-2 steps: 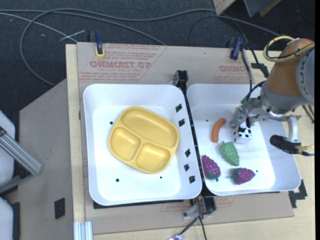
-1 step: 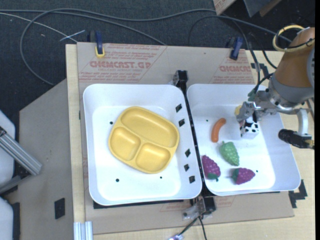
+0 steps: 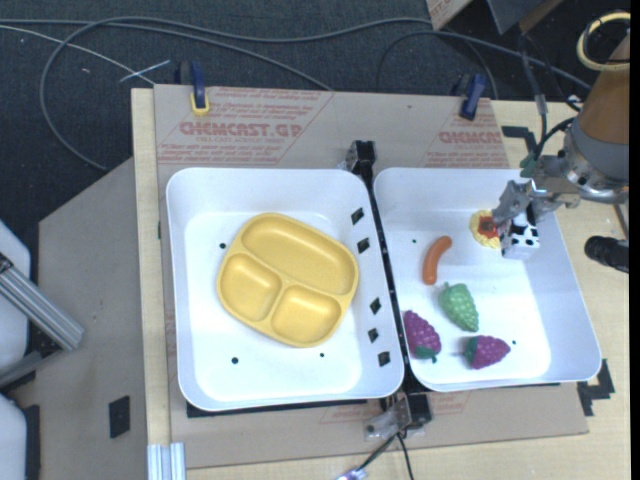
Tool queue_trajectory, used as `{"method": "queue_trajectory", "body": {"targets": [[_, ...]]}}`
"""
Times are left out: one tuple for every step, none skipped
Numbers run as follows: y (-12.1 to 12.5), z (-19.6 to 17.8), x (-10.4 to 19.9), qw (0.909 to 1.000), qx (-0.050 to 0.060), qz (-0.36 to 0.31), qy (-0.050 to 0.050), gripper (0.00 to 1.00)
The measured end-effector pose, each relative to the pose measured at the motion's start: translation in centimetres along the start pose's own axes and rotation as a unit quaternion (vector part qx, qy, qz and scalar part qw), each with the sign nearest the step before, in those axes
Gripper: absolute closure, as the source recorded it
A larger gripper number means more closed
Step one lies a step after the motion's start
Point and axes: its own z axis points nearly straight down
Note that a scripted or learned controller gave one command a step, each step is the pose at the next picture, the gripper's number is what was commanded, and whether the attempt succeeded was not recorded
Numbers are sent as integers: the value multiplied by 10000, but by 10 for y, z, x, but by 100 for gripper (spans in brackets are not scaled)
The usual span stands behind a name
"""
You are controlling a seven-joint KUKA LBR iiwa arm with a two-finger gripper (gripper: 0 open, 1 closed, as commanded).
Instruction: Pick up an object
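My gripper (image 3: 518,230) hangs low over the upper right part of the right bin (image 3: 560,298). A small yellow and red toy (image 3: 487,228) lies right against the gripper's left side, partly covered by it. I cannot tell whether the toy is gripped or only touched. Below and to the left lies an orange sausage (image 3: 435,258). Further down are a green toy vegetable (image 3: 460,306) and two purple grape bunches (image 3: 421,334) (image 3: 487,350).
The left bin (image 3: 190,268) holds a yellow divided plate (image 3: 288,279). A black divider with clips (image 3: 372,268) runs between the bins. The arm's grey and orange wrist (image 3: 605,128) reaches in at the upper right. Two clamps (image 3: 199,86) (image 3: 471,95) hold the board's far edge.
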Motion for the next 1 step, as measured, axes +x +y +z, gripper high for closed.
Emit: {"method": "queue_trajectory", "body": {"targets": [[2,-53,0,10000,-1,-2,-1,100]]}}
